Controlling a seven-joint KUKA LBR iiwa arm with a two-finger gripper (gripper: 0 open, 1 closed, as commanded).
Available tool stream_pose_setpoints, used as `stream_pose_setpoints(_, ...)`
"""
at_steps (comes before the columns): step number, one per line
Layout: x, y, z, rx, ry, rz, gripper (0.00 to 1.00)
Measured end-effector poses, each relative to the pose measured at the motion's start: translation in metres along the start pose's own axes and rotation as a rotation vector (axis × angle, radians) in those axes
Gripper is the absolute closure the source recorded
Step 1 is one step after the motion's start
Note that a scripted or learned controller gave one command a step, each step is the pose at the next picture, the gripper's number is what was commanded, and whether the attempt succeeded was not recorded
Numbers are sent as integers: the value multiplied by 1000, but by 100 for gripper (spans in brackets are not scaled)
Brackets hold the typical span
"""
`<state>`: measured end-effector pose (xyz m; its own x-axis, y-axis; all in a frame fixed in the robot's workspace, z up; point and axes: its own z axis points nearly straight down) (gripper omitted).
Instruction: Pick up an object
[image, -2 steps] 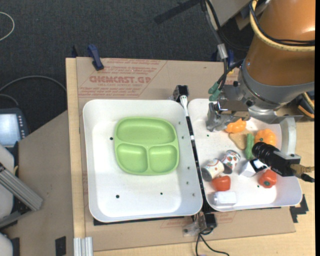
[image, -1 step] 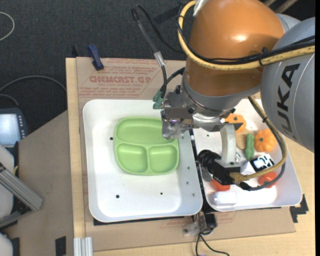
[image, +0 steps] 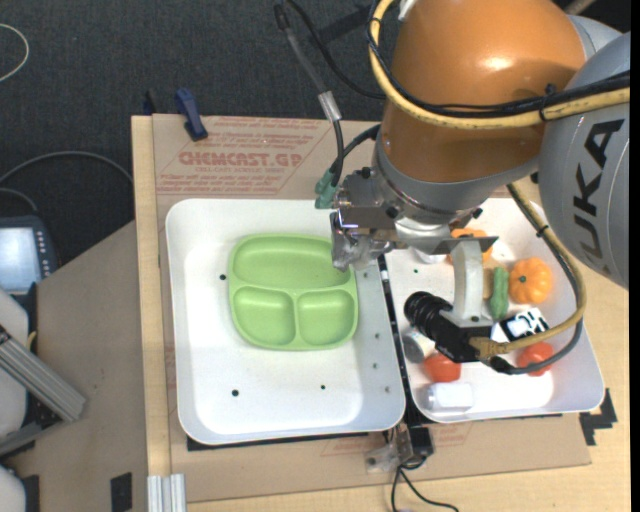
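Observation:
The grey and orange arm reaches in over the right bin (image: 575, 395), and its wrist covers that bin's far left part. My gripper (image: 432, 243) hangs below the wrist, low over that corner, with its tip hidden by the wrist housing. Nothing is seen held. In the right bin lie a small orange pumpkin (image: 531, 280), a slim green piece (image: 497, 286), a red round piece (image: 443, 367), a second red piece (image: 536, 354), a black-and-white object (image: 523, 325) and a white block (image: 451, 397). An orange piece (image: 470, 236) peeks out by the wrist.
A green three-compartment plate (image: 293, 292) lies in the left bin (image: 200, 380), close to the divider between the bins. Both bins rest on a brown board (image: 250, 150) that carries a blue clip (image: 190, 113) at its far left.

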<state>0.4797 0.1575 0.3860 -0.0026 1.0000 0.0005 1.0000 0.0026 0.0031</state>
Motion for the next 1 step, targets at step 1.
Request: stream_pose_setpoints(1,1,0,-10,-2,0,-1,100)
